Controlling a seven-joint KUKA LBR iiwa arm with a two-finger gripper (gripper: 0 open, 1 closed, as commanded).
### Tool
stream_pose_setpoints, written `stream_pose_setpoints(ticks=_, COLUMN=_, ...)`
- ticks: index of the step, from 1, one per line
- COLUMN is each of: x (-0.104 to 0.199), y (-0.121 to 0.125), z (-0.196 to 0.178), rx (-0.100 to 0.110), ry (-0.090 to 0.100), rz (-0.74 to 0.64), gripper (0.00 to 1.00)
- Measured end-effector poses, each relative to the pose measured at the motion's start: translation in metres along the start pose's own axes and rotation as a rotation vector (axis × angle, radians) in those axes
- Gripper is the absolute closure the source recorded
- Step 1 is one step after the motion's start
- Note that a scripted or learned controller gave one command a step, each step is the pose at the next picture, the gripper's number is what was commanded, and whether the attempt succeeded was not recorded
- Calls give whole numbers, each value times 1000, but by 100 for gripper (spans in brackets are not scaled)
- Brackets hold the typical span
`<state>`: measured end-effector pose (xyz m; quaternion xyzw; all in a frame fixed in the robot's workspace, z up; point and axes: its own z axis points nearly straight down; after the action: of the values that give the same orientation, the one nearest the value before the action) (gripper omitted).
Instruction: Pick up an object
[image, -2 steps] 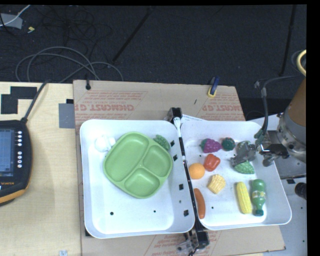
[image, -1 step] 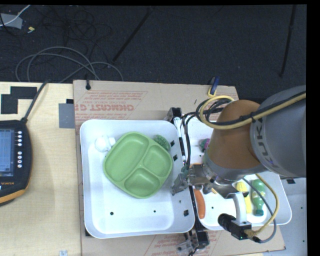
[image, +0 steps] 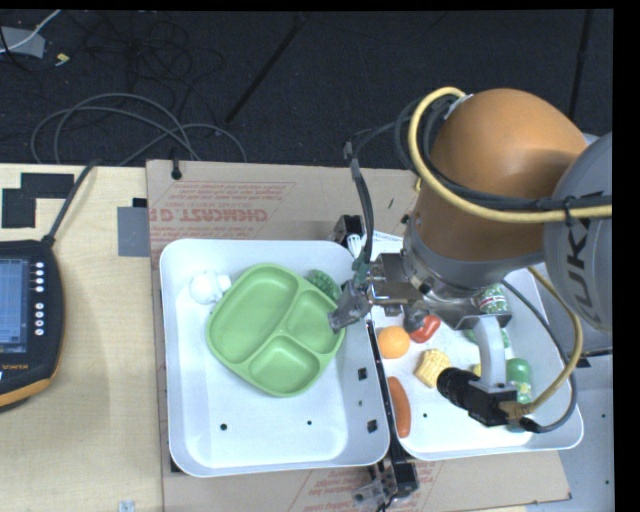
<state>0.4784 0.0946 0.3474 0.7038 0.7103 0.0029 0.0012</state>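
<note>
Where arm (image: 500, 190) hides right bin (image: 560, 420) | fingers (image: 345, 312) at green plate (image: 275, 328) rim | state unclear

Count — two white bins (image: 190, 400). One green divided plate (image: 272, 328), one white ball (image: 205, 288), one orange (image: 394, 343), one corn piece (image: 431, 367), one sausage (image: 400, 406), one red pepper (image: 425, 327) — partly hidden.

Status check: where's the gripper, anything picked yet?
Gripper low over green plate rim, left bin. Nothing seen held. Orange, corn lie in right bin.
</note>
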Motion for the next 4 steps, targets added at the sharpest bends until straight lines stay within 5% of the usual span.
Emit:
stream_pose_setpoints(ticks=1, x=-3, y=-1, z=1, rx=24, ry=-10, rz=2, gripper=100)
stream_pose_setpoints(ticks=3, x=15, y=-1, z=-75, rx=11, ry=-5, rz=6, gripper=100)
stream_pose_setpoints(ticks=4, x=102, y=0, z=-107, rx=11, ry=-4, rz=0, gripper=100)
